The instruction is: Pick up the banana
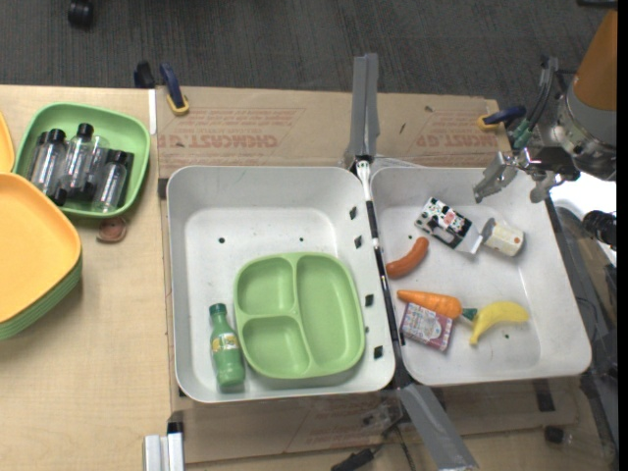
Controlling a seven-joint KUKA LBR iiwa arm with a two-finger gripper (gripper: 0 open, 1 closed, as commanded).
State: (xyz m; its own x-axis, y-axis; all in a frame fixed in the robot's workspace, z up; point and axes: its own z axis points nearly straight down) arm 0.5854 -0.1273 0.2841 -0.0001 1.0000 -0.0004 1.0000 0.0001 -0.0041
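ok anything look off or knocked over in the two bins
Nothing stands out. The green bottle lies on its side beside the divided green tray in the left bin. In the right bin the banana, carrot and sausage lie loose and undamaged.

— What lies past the bench's far edge, on your screen?

— You have dark grey carpet (294, 18) running the whole width there. You can spot a black chair caster (80, 11) on it near the far left corner, and part of another by the top edge.

— And the bench itself?

— You're looking at a pale wooden top (88, 361) on the left. A sheet of brown cardboard (265, 130) with red lettering printed upside down covers the middle and right. A blue-and-yellow clamp (172, 88) grips its far left corner. The light falls evenly, with soft shadows.
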